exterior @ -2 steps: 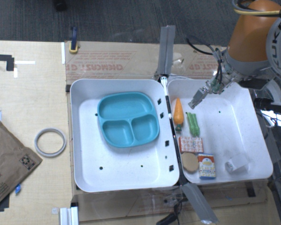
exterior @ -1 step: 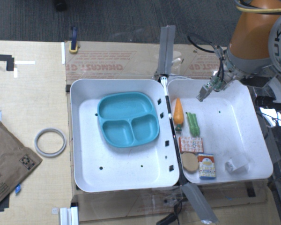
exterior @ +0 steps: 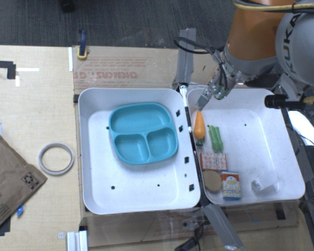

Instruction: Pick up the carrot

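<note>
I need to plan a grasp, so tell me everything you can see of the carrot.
The carrot is small, orange and smooth, and looks like a plastic toy. It is tapered, with a paler tip toward the far end, and lies flat and lengthwise in the right bin, hard against that bin's left wall. A green vegetable-like piece lies just to its right, and a printed packet sits just below it. The end effector hangs above its far end, apart from it.
</note>
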`<state>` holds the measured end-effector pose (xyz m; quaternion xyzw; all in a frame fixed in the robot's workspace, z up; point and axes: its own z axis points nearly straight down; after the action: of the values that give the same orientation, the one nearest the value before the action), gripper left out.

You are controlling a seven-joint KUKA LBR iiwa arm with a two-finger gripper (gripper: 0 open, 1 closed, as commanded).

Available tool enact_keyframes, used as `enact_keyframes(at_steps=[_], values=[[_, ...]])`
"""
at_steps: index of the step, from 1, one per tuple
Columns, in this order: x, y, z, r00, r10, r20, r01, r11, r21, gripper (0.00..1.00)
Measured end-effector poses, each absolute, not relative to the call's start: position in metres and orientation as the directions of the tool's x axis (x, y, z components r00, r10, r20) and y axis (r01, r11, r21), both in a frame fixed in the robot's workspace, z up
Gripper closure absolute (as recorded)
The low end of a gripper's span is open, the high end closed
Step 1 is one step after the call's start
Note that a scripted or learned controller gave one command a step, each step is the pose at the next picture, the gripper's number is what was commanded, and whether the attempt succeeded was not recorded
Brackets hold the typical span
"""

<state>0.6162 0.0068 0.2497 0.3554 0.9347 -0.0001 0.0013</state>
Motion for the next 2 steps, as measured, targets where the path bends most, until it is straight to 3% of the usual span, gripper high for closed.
enact_keyframes(at_steps=[1,2], values=[[0.6056,0.0546,0.1976,-0.717,0.697,0.0,0.697,0.717,-0.001,1.0],[0.5978,0.0472,0.1909,-0.768,0.64,0.0,0.64,0.768,-0.001,1.0]])
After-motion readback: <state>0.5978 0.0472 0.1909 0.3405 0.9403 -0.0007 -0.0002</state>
